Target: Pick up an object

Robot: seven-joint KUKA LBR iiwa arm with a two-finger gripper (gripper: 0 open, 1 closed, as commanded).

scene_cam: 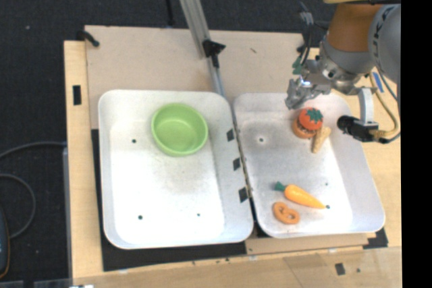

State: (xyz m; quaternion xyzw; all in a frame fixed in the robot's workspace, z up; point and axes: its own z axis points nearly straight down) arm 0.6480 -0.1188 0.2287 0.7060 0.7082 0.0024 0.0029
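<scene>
In the right bin (351, 212) lie an orange tomato-like toy (309, 122) with a green top, a tan stick-shaped piece (319, 139) leaning against it, an orange carrot (302, 195) with a green stem, and a small orange slice (286, 213). My gripper (297, 96) hangs over the bin's far edge, just up and left of the tomato toy. Nothing shows between its fingers. A green bowl (179, 129) sits in the left bin (128, 212).
A slanted metal pole (192, 10) runs from the top down to the divider between the bins. A black cable part (356, 126) sticks out by the right bin's far right rim. The bench's wooden edge frames both bins.
</scene>
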